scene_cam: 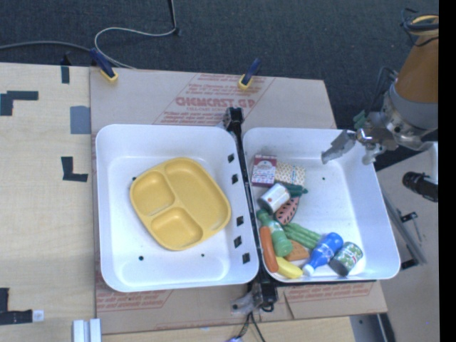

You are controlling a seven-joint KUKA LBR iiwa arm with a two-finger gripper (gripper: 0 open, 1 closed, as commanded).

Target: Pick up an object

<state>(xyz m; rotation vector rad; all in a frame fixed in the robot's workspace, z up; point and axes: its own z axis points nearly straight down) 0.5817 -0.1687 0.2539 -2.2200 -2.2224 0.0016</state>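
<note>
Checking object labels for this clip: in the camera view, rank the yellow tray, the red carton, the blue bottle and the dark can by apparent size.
1. yellow tray, by far the largest
2. blue bottle
3. red carton, close to the bottle, so that order is unsure
4. dark can

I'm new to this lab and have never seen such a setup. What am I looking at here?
A single camera looks down at a slant on a bench with two white bins. The left bin holds a yellow divided tray. The right bin holds a heap of toy food and small packages along its left side and front. The grey and orange machine at right is a robot arm; its gripper hangs over the right bin's far right corner, with nothing between its fingers. Its job is to pick something up.
</note>
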